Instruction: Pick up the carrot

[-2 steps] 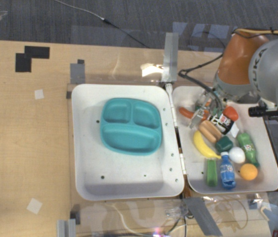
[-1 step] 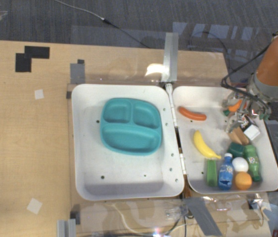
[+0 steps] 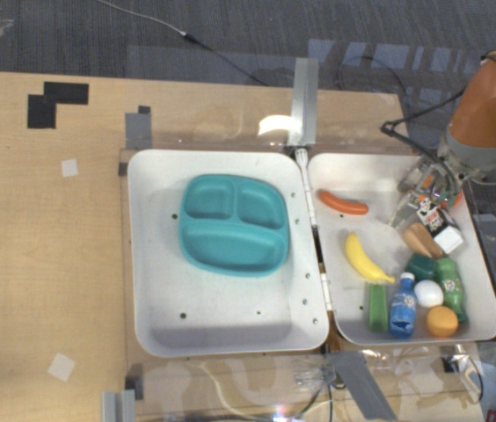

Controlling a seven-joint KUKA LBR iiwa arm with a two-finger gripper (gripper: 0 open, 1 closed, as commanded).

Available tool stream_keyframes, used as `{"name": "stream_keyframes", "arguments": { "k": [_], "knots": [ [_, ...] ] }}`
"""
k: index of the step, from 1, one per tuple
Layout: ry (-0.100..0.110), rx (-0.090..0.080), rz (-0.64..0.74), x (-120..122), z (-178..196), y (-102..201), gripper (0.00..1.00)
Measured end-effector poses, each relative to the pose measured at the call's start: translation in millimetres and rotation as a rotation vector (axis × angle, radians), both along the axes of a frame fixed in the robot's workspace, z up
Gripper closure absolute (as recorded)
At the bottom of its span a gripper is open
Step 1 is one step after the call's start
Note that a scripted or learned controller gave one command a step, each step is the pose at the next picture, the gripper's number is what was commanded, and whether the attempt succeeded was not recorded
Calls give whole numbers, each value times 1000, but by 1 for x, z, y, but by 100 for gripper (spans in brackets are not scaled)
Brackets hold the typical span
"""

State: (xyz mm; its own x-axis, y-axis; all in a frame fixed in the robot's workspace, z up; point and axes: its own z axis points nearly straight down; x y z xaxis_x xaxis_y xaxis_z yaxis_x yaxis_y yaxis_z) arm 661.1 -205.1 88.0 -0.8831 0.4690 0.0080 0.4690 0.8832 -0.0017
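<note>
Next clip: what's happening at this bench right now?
A grey arm with an orange band reaches in from the right, its two-finger gripper low over the upper right of the right white bin. The orange carrot lies untouched near that bin's top left, apart from a yellow banana and other toy foods. The left white bin holds a teal divided plate.

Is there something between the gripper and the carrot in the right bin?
Nothing visible. The carrot lies alone on bare bin floor, left of the gripper; the banana sits lower, off that line.
</note>
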Motion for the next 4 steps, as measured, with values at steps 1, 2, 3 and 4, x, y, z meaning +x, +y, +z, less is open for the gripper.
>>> {"name": "stream_keyframes", "arguments": {
  "k": [1,2,3,4],
  "knots": [
    [-11,0,-67,-6,-1,83,0],
    [-15,-5,212,-6,0,21,0],
    [-30,-9,215,-1,16,23,100],
    [-42,-13,217,2,30,23,100]
  ]
}}
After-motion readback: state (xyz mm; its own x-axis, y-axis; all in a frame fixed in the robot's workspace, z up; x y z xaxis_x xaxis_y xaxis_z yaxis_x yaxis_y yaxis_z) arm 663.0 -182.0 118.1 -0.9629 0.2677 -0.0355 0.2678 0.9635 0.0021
